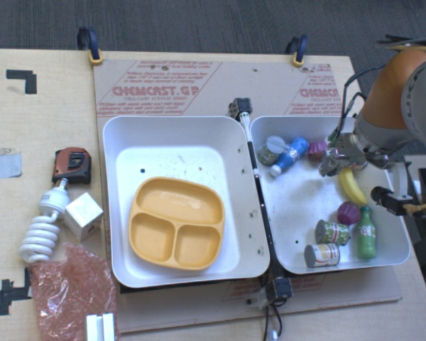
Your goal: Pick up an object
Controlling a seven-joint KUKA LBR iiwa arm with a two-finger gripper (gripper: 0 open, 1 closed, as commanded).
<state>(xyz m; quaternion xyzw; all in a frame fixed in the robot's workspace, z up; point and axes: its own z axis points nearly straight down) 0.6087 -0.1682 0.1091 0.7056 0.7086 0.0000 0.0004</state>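
Note:
My gripper (339,163) is low in the right bin (298,204), near its back right part, right above the upper end of a yellow banana (352,187). Just to its left are a small magenta object (317,148), a blue bottle (292,155) and a greyish round item (272,148). Further forward lie a purple fruit (348,212), a green bottle (366,234) and two cans (331,231) (322,254). I see nothing lifted off the bin floor.
The left bin (121,162) holds a yellow divided plate (176,221). On the bench to the left lie a tape measure (72,165), a spiral light bulb (45,223), a white cube (84,212) and reddish bubble wrap (71,290). A black cable runs between the bins.

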